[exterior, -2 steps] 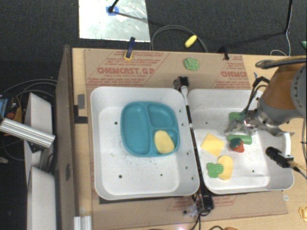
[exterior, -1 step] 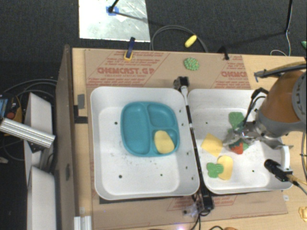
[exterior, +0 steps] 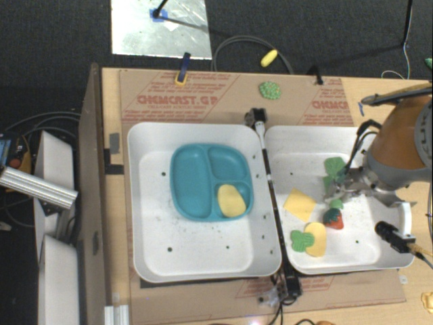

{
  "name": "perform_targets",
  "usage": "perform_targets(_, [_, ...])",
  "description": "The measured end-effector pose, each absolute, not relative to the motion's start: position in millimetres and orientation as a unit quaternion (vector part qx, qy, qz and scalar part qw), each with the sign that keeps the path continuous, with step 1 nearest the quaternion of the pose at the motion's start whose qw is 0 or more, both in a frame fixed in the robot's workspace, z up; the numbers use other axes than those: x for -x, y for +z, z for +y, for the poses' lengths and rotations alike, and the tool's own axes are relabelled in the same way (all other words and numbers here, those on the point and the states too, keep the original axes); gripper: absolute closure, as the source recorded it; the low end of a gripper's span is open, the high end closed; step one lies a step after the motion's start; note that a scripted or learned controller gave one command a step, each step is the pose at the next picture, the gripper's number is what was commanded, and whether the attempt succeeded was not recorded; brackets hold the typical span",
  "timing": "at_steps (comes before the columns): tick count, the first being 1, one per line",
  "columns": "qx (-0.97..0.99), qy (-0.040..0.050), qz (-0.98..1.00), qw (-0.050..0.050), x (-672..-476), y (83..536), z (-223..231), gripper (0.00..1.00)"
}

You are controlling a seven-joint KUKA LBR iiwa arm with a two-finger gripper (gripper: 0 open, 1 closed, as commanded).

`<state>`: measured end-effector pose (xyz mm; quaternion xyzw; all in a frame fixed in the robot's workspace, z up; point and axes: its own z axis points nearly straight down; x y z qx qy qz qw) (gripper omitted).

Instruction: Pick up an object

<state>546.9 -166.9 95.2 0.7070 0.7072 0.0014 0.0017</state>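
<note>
The left bin point(exterior: 152, 249) is holding a blue plate point(exterior: 196, 181) with a yellow piece point(exterior: 232, 200) lying in the plate's lower right compartment. Nothing there is being worked on.

Past the divider, the right bin point(exterior: 358, 256) is carrying the likely targets. A yellow wedge point(exterior: 300, 204) is lying near the bin's left side. Below it, a yellow round piece point(exterior: 316, 240) is touching a small green piece point(exterior: 298, 237). A strawberry point(exterior: 332, 218) is sitting just right of the wedge, and a green leafy piece point(exterior: 333, 167) is lying further up.

The gripper point(exterior: 336, 198) is reaching in from the right, its tip hanging between the leafy piece and the strawberry, just above the strawberry. Whether it is open or closed cannot be told from this angle; the tip is small and blurred, and nothing is visibly caught in it.

By my judgement the arm is in the approach or descent step, with the pick not yet made. The strawberry looks like the nearest candidate. The next move is calling for a centred descent over one item, then a close and a lift. The wedge is lying close by, so a drifting descent could be nudging it instead.
</note>
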Motion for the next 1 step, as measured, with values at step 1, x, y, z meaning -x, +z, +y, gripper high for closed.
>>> perform_targets(1, [-0.704, 0.0018, 0.711, 0.002, -587.6, 84.4, -112.9, 1.00])
